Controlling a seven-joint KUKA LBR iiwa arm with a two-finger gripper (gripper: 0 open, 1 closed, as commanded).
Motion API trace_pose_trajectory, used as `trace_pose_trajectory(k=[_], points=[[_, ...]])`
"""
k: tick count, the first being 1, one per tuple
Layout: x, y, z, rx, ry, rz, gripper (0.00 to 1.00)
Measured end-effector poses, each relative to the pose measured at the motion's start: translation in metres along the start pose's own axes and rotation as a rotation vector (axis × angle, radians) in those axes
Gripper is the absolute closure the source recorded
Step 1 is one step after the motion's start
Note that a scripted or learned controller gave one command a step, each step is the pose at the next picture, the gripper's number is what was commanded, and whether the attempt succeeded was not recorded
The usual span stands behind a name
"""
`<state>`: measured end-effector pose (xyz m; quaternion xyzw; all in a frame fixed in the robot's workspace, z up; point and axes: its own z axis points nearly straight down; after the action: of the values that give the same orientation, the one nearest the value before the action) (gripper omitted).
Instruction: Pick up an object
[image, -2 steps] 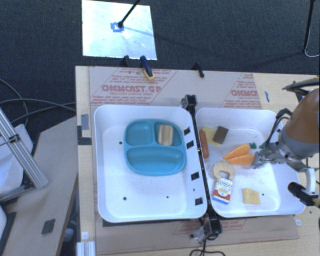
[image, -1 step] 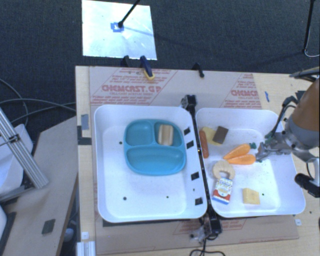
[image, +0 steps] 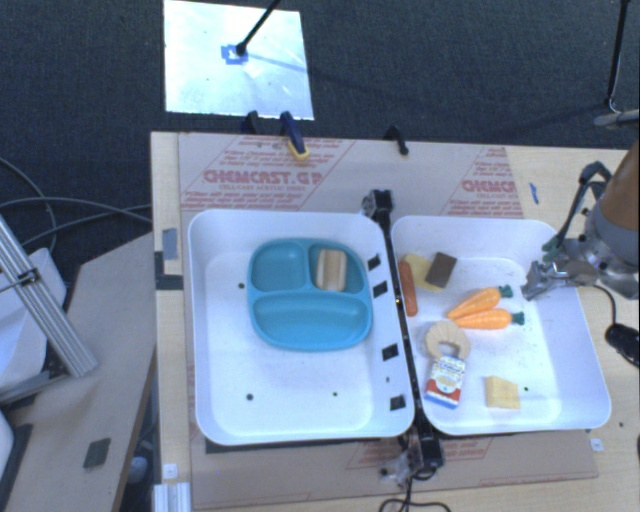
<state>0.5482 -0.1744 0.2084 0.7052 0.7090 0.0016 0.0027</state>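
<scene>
- Nothing had been picked up at this moment: my gripper carried no object, and every item I could see lay on a bin floor or on the plate.
- My gripper hung over the right edge of the right bin, its metal tips pointing left toward the middle of that bin. I could not tell how the tips were set; they were too small and blurred to judge.
- Closest to me were the two carrots, lying side by side and touching, greens toward the right, just left of my tips but apart from them. I judged these the likeliest target.
- Farther left in the same bin sat a brown block resting against a pale yellow wedge, with a sausage next to the divider.
- Nearer the camera lay a tan ring-shaped piece touching a small carton, and a yellow cheese-like block near the front right.
- In the left bin a blue divided plate held a tan slice in its far right compartment, well apart from me.
- What remained, as I judged it, was the whole pick: line up over one item, descend, close on it and lift it clear of the bin.
- The touching carrots could roll or get pinched together, so I reckoned a careful approach was needed.
</scene>
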Motion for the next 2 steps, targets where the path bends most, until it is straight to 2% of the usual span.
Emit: trace_pose_trajectory(k=[1, 2], points=[[0.000, 0.001, -0.017, 0.002, 0.001, 0.000, 1.00], [0.047, 0.015, -0.010, 0.004, 0.002, -0.004, 1.00]])
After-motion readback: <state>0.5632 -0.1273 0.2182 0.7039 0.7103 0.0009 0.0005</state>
